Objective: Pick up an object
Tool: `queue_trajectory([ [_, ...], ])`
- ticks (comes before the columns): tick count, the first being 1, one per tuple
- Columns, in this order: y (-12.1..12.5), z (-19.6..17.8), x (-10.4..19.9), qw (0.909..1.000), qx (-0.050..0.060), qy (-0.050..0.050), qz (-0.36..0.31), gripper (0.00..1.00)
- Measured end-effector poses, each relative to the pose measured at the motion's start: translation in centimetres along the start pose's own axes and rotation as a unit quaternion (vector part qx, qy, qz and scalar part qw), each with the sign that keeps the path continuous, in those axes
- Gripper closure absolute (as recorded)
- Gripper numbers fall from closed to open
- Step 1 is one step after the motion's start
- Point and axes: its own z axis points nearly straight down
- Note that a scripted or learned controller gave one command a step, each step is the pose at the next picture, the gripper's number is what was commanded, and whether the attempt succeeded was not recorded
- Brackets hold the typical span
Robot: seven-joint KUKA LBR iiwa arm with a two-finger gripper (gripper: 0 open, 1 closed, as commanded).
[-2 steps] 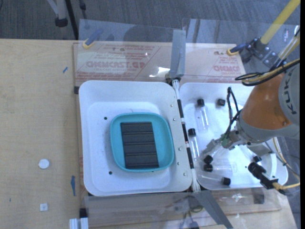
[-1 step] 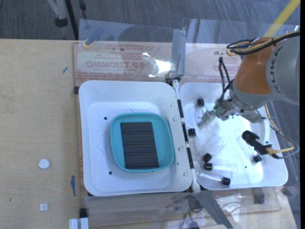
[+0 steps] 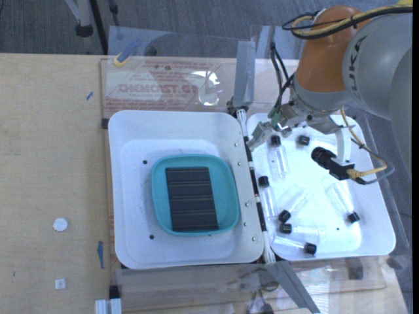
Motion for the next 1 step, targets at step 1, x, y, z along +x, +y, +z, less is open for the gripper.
queue_trajectory([
  [1, -5.18, 2.02, -6.47, 0.9991, 0.002, 0.001, -0.042, 0.0],
])
